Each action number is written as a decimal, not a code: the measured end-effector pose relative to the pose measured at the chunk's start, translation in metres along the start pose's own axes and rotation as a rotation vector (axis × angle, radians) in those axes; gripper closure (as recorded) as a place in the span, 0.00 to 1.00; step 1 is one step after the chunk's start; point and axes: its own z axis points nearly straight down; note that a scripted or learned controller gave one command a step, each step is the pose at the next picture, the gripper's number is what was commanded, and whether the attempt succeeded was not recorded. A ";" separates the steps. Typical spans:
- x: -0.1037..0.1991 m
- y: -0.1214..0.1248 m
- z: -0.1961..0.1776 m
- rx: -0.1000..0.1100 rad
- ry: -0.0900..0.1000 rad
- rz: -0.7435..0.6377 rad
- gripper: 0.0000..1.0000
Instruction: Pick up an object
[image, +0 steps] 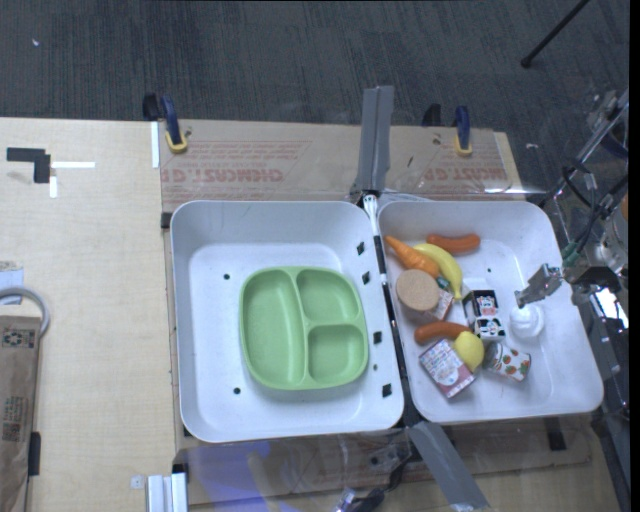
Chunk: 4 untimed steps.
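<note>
Right now my gripper (538, 288) sits at the right side of the frame, over the right bin (560, 400); I cannot tell its state. Toy food clusters mid-bin: banana (445, 265), carrot (412, 256), sausage (452, 241), lemon (468, 349). Left bin holds a green divided plate (303, 327).
</note>
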 end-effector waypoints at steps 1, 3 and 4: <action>0.016 0.006 0.087 -0.034 -0.012 -0.039 0.00; 0.026 0.055 0.105 -0.004 -0.001 0.108 1.00; 0.110 0.068 -0.003 -0.001 0.000 -0.052 1.00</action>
